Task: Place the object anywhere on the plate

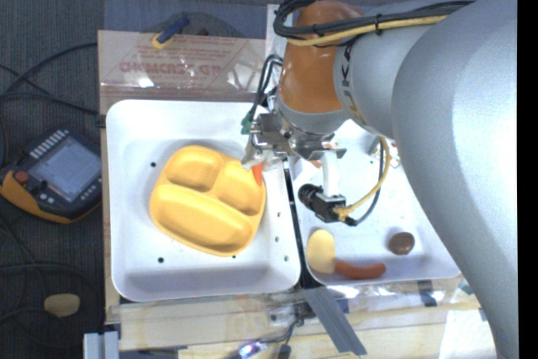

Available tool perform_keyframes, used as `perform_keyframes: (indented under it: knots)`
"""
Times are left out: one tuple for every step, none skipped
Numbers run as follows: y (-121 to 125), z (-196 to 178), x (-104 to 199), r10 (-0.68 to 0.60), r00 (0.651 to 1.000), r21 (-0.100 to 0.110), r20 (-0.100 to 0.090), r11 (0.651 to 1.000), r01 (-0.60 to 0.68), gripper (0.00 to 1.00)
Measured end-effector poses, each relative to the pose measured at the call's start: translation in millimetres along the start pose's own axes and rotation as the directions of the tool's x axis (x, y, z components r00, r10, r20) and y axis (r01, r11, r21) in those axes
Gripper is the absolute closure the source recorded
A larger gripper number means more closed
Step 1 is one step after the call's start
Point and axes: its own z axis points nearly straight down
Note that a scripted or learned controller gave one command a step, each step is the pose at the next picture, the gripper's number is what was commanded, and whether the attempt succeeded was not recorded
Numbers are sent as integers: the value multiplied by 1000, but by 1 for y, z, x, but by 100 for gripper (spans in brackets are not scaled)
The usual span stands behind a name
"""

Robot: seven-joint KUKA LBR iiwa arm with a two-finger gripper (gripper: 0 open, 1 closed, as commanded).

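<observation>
Arm: grey KUKA with an orange band, reaches in from the right of the frame; wrist sits over the seam between the two bins, centre of frame.
Left bin: white, shallow, left-centre of frame; carries the plate.
Right bin: white, partly under the arm; loose items along its lower edge.
Plate: yellow, three compartments, centre of left bin, long axis running upper left to lower right.
Hand: just above the plate's upper-right rim, at the left bin's right wall.
Hand state: a small orange-red piece sits at the fingertips; whether it is clamped between them, cannot tell at this size.
Object: orange-red, small, at the plate's right edge directly under the hand; type not resolvable.
Key relation: plate lies left and slightly down-frame from the hand; object is touching or just beside the rim, not clearly over a compartment.
Judgement: a short shift toward frame-left would put the release over the plate's right compartment.
Other items: pale round piece, sausage, brown ball, all in right bin.
</observation>
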Motion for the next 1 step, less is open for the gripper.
perform_keyframes:
  knots:
    - [0,0,0,0,1000,0,0,1000,0,0]
